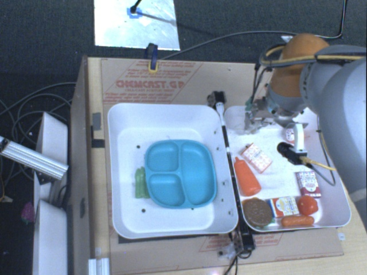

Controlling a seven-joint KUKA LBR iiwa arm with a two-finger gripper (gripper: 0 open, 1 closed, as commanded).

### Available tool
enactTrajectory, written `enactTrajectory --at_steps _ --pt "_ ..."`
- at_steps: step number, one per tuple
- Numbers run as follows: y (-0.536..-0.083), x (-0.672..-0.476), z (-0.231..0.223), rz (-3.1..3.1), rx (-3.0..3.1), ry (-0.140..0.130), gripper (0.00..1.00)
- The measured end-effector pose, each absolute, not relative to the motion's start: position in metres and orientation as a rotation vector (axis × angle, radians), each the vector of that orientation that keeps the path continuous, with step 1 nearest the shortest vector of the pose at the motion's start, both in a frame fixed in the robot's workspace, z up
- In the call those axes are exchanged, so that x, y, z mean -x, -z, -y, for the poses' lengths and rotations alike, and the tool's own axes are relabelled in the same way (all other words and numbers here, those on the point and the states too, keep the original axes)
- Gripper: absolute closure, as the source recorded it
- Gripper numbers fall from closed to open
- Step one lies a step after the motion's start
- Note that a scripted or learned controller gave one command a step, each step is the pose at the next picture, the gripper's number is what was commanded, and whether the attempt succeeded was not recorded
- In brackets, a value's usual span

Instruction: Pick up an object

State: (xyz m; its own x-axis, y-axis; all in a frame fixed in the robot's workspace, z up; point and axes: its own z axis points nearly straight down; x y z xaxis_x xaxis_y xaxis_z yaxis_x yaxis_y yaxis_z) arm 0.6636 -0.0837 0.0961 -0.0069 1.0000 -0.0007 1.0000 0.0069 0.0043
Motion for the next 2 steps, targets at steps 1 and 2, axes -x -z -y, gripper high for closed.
enactTrajectory --at_steps 1,2 --pt "-0.1864 -0.603 0.074 -2.22 -2.217 -0.005 1.0" --pt "-0.1848 -0.6022 0.0738 -2.222 -2.219 -0.002 0.0"
